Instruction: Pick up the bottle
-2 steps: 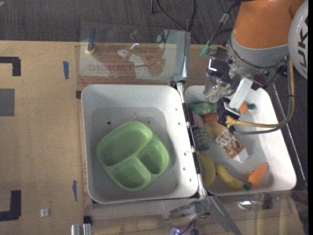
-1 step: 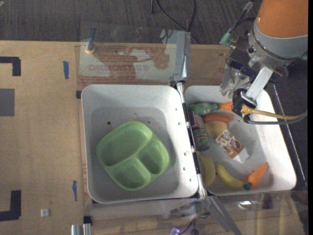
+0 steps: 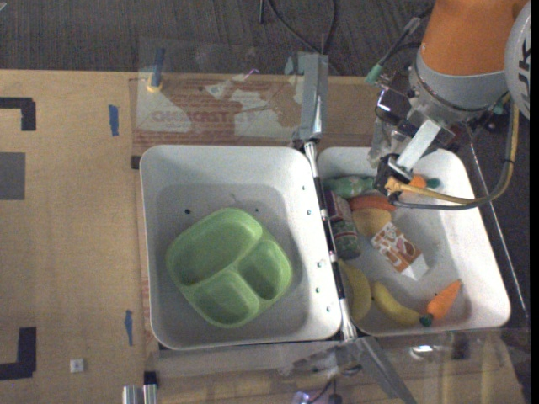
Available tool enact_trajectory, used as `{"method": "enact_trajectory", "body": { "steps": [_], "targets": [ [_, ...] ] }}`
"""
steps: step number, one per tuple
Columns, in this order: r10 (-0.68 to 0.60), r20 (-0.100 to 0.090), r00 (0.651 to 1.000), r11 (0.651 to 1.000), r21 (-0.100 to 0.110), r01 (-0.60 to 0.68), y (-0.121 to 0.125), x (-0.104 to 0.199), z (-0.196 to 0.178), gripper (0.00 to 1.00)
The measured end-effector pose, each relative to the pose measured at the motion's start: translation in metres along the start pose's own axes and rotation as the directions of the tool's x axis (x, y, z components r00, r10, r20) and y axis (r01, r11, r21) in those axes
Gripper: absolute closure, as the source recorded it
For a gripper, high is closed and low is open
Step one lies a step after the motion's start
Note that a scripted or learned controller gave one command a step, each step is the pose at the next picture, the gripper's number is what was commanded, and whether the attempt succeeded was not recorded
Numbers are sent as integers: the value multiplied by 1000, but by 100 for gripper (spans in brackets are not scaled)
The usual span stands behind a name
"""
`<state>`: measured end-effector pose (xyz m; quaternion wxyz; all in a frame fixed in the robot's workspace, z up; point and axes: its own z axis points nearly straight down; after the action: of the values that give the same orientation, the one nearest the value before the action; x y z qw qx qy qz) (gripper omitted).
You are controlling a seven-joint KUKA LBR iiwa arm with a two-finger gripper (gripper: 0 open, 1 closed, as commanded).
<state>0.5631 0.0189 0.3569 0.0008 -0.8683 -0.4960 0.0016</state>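
Note:
A small green bottle (image 3: 349,185) lies on its side near the back left corner of the right bin (image 3: 493,268). Just in front of it, a dark bottle-like container with a red label (image 3: 343,228) lies along that bin's left wall. My gripper (image 3: 389,160) hangs over the back of the right bin, a little right of and above the green bottle, below the grey and orange wrist. Nothing shows between its fingers.
The right bin also holds an orange piece (image 3: 371,201), a pale yellow piece (image 3: 371,221), a small white and orange carton (image 3: 398,250), two bananas (image 3: 358,289) (image 3: 396,305) and a toy carrot (image 3: 444,300). A green divided plate (image 3: 227,266) lies in the left bin (image 3: 160,192).

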Motion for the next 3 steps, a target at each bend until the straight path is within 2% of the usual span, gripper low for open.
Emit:
{"method": "enact_trajectory", "body": {
  "steps": [1,2,3],
  "targets": [
    [20,-1,1000,1000,-4,-20,67,-38,-6,100],
    [-196,-1,981,981,-6,196,68,-4,-26,100],
    [10,-2,1000,1000,-5,-10,101,33,-7,100]
  ]
}}
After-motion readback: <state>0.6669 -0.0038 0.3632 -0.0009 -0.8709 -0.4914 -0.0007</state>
